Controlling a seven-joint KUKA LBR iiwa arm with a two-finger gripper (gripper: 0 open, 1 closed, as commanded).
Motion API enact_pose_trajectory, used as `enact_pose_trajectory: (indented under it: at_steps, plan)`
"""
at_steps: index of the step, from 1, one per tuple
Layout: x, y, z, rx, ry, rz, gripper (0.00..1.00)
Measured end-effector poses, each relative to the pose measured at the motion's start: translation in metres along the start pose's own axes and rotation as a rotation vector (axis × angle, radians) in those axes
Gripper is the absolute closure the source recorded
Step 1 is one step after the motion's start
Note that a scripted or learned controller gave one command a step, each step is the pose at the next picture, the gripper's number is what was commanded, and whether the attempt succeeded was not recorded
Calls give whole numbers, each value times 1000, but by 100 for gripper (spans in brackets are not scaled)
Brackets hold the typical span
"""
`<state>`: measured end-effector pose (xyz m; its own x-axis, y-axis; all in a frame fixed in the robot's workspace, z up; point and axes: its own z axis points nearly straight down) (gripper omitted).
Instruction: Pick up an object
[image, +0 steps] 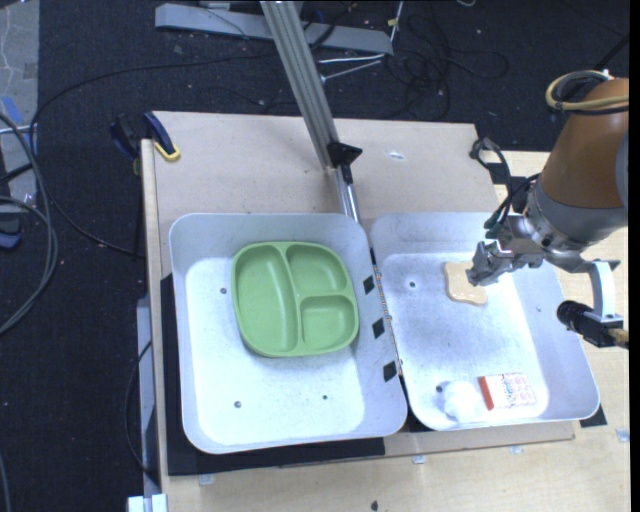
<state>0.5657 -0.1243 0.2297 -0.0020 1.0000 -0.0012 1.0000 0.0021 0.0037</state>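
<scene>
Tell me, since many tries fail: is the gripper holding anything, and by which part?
It cannot be told. The gripper sits at the tan flat piece's upper right edge in the right bin, but no grasp shows.

No text, brand or number can be read. Red print is borne by a small white packet (508, 391) near the front edge of the right bin (545, 330), but it is too blurred.

Pale wooden bench (250, 160), dark speckled floor (70, 330), black cables (60, 90), grey metal pole (305, 80)
</scene>
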Motion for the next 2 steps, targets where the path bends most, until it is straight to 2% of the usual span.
enact_pose_trajectory:
  at_steps: [1,2]
  plan:
    - [57,-15,-2,5,3,-4,100]
    - [116,-18,-11,3,4,-7,100]
